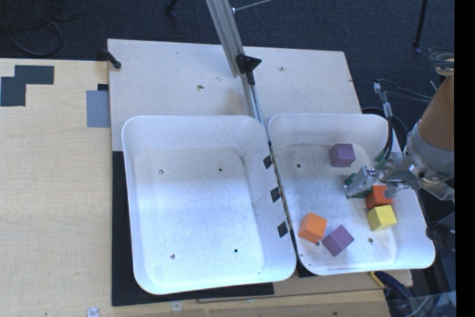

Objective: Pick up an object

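Observation:
The right bin [326, 126] holds several blocks. A purple block [342, 154] lies toward its back, an orange block [313, 227] and a second purple block [338, 240] lie near its front, and a yellow block [382, 217] sits at the right. A red-orange block [378, 196] lies just behind the yellow one, partly covered by my gripper [361, 183]. The gripper hangs low over that spot, reaching in from the right edge of the bin. A bit of green shows under it.
The left bin [148, 137] stands beside the right one, with black clips [275, 194] along the shared wall. A slanted aluminium bar [223, 18] rises behind the bins. The arm's wrist [438, 145] overhangs the right bin's right rim.

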Robot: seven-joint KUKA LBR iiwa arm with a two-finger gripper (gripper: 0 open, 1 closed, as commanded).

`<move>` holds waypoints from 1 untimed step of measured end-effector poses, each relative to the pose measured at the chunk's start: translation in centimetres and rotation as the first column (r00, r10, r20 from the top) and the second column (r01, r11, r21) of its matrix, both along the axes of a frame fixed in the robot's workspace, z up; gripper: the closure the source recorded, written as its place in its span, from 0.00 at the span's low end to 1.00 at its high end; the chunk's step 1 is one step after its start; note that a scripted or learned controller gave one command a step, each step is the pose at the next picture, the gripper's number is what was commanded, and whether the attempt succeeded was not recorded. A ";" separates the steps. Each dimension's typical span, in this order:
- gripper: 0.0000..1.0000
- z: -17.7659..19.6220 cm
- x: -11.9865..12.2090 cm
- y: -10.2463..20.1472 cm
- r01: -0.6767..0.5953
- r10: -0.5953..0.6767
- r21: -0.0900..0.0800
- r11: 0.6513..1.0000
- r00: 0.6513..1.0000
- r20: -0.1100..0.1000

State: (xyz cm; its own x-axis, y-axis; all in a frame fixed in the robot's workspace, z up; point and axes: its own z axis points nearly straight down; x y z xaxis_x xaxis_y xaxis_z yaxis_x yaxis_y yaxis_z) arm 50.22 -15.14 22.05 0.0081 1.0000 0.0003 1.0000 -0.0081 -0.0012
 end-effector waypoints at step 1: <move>0.00 -7.1 -0.3 -0.9 -0.006 0.006 0.002 1.000 1.000 -0.008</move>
